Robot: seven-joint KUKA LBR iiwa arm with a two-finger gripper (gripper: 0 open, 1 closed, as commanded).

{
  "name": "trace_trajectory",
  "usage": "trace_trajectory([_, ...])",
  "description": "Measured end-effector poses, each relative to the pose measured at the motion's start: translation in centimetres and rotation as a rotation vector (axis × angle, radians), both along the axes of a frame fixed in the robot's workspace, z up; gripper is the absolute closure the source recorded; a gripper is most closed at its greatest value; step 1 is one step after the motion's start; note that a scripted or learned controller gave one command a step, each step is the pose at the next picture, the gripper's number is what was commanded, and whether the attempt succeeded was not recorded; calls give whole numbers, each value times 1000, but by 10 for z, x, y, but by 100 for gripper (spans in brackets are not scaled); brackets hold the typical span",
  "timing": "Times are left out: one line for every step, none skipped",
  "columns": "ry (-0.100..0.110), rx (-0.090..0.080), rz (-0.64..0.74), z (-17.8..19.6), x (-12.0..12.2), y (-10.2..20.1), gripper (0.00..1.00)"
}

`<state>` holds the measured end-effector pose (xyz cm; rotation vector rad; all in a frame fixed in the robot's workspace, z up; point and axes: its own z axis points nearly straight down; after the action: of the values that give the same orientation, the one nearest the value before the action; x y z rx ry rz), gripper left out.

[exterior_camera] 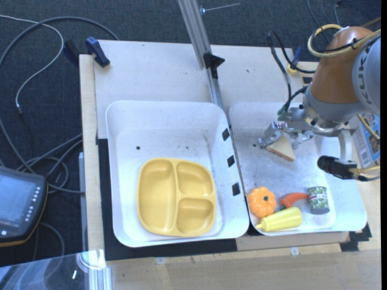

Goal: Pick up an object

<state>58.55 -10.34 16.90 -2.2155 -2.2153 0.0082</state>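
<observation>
Left, yellow tray [176, 196], right, pumpkin [262, 201], can [318, 199]

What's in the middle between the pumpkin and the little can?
An orange carrot lies between the pumpkin and the can in the camera view. Just below it, the yellow corn also stretches across that gap.

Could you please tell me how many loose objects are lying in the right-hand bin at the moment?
5: a sandwich wedge beneath the gripper; near the front edge, an orange pumpkin, yellow corn, a carrot and a small can. The arm may hide more.
</observation>
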Motion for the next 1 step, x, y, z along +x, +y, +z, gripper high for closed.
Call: trace_trajectory([0, 0, 0, -63, -2, -4, 0])
